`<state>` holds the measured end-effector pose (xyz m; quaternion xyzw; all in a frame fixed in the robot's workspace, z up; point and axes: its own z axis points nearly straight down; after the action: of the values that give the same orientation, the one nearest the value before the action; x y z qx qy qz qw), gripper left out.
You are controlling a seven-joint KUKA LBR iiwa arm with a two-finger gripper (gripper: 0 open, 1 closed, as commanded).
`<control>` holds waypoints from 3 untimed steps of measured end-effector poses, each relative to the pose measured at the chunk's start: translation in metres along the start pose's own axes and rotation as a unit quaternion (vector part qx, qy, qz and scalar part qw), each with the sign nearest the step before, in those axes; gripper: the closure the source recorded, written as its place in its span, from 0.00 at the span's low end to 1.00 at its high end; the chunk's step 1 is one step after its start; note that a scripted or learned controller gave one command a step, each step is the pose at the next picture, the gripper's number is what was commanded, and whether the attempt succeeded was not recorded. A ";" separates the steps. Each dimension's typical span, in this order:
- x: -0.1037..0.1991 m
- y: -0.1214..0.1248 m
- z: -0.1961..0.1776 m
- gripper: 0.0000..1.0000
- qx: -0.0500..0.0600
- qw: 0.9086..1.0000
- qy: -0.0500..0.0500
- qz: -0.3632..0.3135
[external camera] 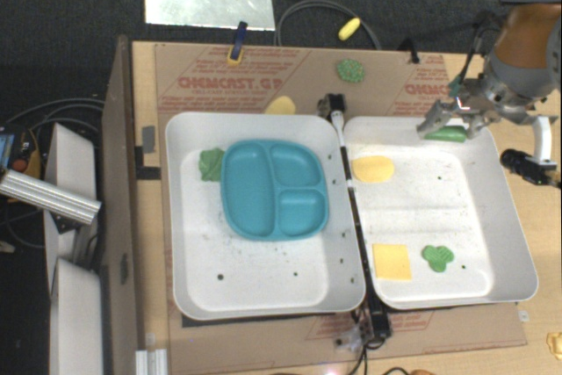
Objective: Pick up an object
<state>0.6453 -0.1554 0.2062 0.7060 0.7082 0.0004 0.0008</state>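
Note:
My gripper (457, 124) hangs over the far edge of the right bin (500, 215), fingers spread, so it reads as open. A long green piece (448, 134) lies just under and between the fingertips, at the bin's back rim; I cannot see a firm grip on it. Also in the right bin are a yellow oval (373, 169) at the back left, a yellow square (392, 261) near the front and a small green floret (437, 256) beside the square.
The left bin (193, 277) holds a teal divided plate (274, 191) and a green leafy piece (211, 164) at the plate's left. On the cardboard behind the bins lie a yellow lump (281, 106) and a green round piece (350, 70). A black fitting (332, 106) sits between the bins at the back.

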 end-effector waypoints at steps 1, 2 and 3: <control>-0.049 -0.003 0.089 0.00 0.001 1.000 0.000 0.002; -0.049 0.024 0.123 0.00 0.002 1.000 0.001 -0.001; -0.050 0.022 0.112 1.00 0.006 1.000 0.001 -0.003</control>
<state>0.6672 -0.2055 0.0943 0.7041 0.7101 -0.0035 -0.0038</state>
